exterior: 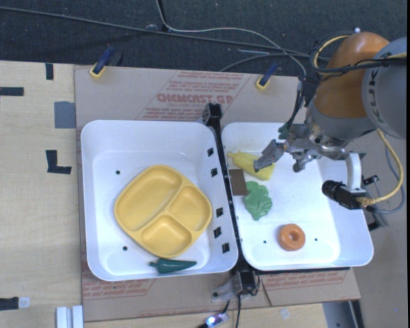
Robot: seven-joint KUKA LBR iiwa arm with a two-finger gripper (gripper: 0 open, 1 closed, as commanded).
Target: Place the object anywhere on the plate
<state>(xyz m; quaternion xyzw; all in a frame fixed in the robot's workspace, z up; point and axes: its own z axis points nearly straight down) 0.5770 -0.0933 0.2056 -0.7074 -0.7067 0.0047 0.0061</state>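
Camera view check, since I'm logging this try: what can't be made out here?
- The pincer: its tips overlap the yellow item, so contact or grip is unclear.
- The yellow item: partly hidden under the pincer; its kind is too small to tell.
- The brown piece beside the green item: blurred.

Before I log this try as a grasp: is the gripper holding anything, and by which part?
Cannot be told. The gripper sits right over the yellow toy in the right bin, but nothing shows clearly between its tips.
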